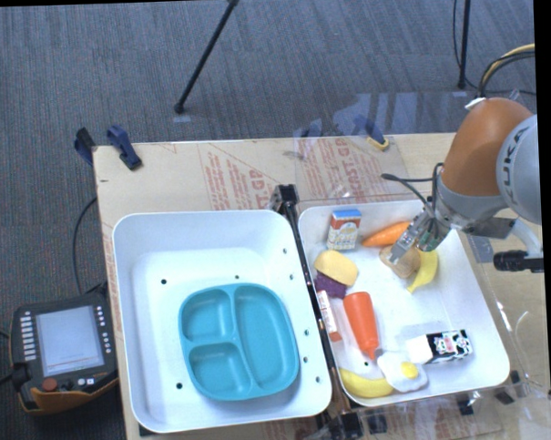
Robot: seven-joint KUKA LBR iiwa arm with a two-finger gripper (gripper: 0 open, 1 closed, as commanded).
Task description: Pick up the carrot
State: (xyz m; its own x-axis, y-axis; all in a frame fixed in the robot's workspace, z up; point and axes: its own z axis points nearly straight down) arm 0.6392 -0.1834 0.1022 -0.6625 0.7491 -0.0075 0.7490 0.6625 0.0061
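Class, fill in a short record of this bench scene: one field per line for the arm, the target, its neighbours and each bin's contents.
arm: grey, orange band, reaching in from the right
gripper: low in the right bin, just right of the carrot
carrot: lying in the right bin near its far wall, not lifted
neighbours: small carton to its left, banana beside the gripper
right bin also: orange bottle
left bin: blue divided plate
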